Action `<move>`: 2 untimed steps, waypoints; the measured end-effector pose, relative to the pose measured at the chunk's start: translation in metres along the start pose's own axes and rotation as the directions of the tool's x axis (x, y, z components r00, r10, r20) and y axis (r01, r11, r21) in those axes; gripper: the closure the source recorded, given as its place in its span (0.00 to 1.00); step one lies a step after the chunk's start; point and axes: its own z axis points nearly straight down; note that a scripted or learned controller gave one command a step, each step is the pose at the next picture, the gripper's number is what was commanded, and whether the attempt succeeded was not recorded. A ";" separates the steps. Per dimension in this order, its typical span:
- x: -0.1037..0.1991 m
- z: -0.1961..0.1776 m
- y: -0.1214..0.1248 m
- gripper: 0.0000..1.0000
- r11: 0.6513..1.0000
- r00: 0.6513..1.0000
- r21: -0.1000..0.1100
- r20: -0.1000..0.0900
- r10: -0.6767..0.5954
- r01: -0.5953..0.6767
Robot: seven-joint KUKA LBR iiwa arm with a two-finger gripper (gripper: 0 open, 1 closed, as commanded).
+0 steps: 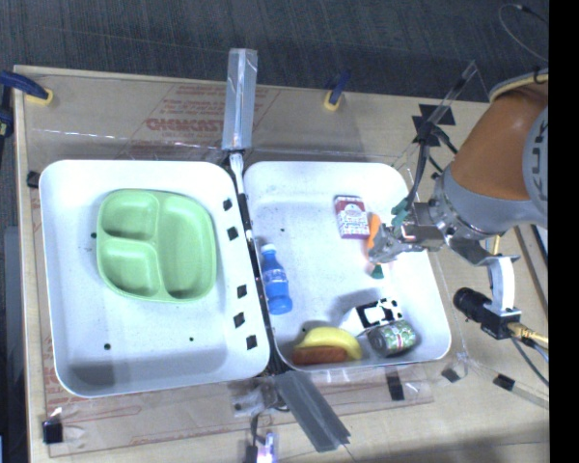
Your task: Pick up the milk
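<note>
The milk [350,216] is a small red and white carton lying flat in the upper middle of the right bin [318,177]. My gripper [388,245] hangs low over the right side of that bin, just right of and slightly below the milk. It sits over an orange carrot [372,228] that lies beside the carton. Nothing shows held in it. The grey arm with its orange band [502,152] comes in from the right edge.
In the right bin lie a blue bottle [274,279] by the left wall, and a banana [328,338], a dark can [395,338] and a black and white object [378,312] near the front. The left bin [72,355] holds a green divided plate [157,243].
</note>
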 end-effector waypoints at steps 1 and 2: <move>0.001 0.000 0.000 0.00 1.000 1.000 0.001 0.000 -0.001 0.001; 0.019 0.095 -0.022 0.00 0.999 0.999 0.004 -0.001 0.046 -0.046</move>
